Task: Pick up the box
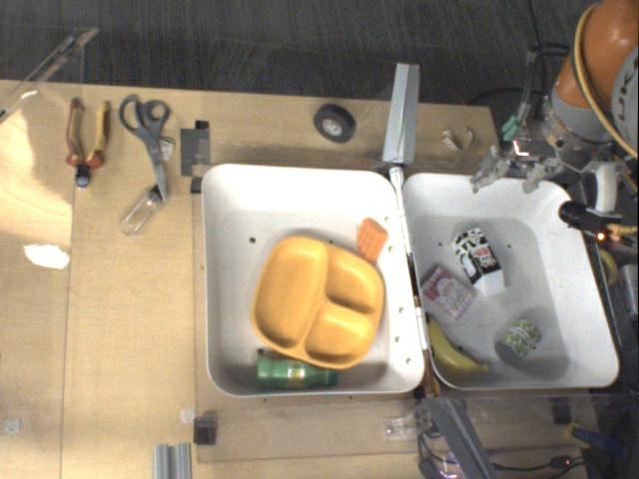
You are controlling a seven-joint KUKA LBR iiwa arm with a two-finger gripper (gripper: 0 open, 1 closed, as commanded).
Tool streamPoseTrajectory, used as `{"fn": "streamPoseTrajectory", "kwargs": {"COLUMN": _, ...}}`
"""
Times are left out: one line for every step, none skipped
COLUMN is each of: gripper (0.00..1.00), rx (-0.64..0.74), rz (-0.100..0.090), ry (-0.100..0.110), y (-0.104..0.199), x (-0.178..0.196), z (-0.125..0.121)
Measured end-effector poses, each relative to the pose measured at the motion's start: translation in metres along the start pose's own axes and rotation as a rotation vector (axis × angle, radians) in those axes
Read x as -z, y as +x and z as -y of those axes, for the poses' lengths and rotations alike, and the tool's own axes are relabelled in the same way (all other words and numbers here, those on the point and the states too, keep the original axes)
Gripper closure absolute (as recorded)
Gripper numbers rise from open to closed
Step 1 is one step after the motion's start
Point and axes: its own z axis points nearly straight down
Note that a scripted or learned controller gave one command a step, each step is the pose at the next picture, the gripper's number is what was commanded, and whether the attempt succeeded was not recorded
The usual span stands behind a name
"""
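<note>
Two white bins sit side by side on the bench [100,347]. The right bin [589,367] holds four things: one small box [477,258], one flat packet [446,291], one banana [452,352] and one small green-and-white round container [520,338]. The left bin [230,267] holds three: one yellow divided plate [319,300] turned upside down, one green bottle [295,372] lying at its near edge, and one orange piece [371,238] poking out behind it.

The box is white with black patches and a red mark, lying tilted in the middle of the right bin, below and a little left of the hand [519,168], well apart from it. The packet lies just beside it.

The hand hangs over the far rim of the right bin with nothing between its fingers; I cannot tell how wide they stand.

Out on the bench, far to the hand's left, lie one pair of scissors [150,133], one pair of pliers [86,138] and one roll of tape [334,122].
</note>
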Motion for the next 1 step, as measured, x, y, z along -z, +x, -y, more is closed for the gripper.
{"fn": "streamPoseTrajectory", "kwargs": {"gripper": 0.0, "rx": -0.014, "rz": 0.0, "ry": -0.004, "y": 0.0266, "x": -0.108, "z": 0.0469}}
